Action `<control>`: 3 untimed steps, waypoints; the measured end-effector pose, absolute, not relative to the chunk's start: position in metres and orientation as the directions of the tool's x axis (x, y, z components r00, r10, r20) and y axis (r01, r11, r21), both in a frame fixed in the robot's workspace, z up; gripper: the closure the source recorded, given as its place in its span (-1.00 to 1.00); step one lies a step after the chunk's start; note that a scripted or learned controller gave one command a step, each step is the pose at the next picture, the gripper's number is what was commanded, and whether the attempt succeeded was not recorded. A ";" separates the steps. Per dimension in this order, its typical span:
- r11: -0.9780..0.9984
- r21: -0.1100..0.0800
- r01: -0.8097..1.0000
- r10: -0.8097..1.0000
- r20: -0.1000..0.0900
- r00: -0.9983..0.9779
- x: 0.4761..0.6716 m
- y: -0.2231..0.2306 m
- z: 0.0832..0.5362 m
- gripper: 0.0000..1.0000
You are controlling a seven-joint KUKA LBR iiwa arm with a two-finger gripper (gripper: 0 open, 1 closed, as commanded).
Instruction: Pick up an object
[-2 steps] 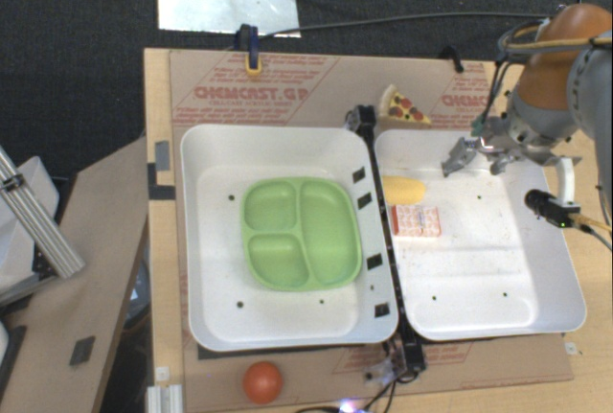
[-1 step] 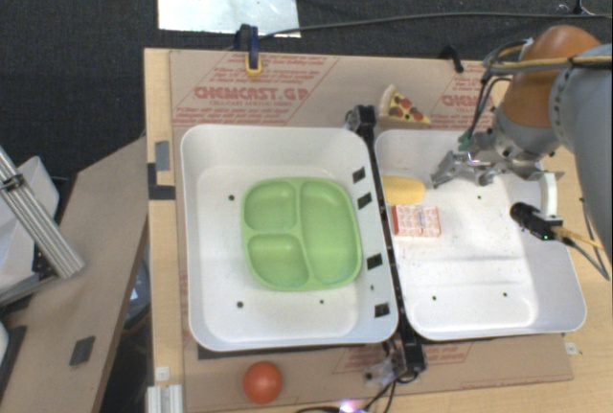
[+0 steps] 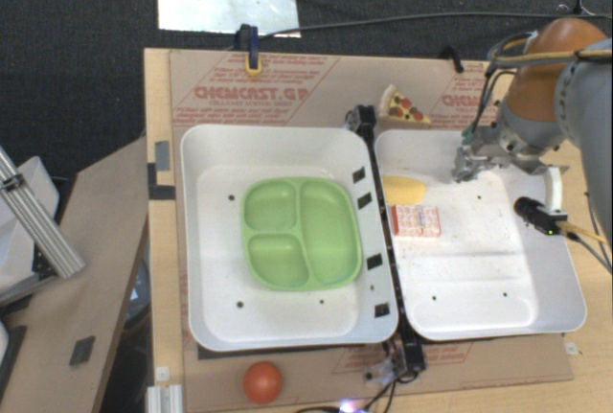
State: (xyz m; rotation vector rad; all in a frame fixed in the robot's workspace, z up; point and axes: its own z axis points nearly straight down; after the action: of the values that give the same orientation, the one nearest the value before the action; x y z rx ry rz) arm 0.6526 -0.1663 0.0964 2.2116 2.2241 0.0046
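The right bin (image 3: pixel 498 306) holds a yellow piece (image 3: pixel 403 189) near its left wall. Just in front of that piece lies a small red-and-white packet (image 3: pixel 417 221). My gripper (image 3: pixel 465 169) hangs over the far part of this bin, to the right of the yellow piece and apart from both things. Nothing shows between it and the bin floor. In the left bin (image 3: pixel 215 306) a green divided plate (image 3: pixel 301 233) lies flat in the middle.
A toy pizza slice (image 3: pixel 404 106) lies on the board beyond the right bin. A red-orange ball (image 3: pixel 261 381) rests on the bench in front of the left bin. Black clips (image 3: pixel 367 200) line the wall between the bins.
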 end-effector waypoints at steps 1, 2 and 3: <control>0.005 0.009 1.000 1.000 -0.002 -0.005 0.652 -0.163 0.161 1.00; 0.003 0.007 1.000 1.000 -0.002 -0.003 0.652 -0.171 0.223 1.00; 0.006 0.006 1.000 1.000 -0.001 -0.006 0.653 -0.171 0.264 1.00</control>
State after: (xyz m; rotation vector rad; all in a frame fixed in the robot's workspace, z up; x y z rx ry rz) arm 0.6531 -0.1706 0.2644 2.2117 2.2241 0.0050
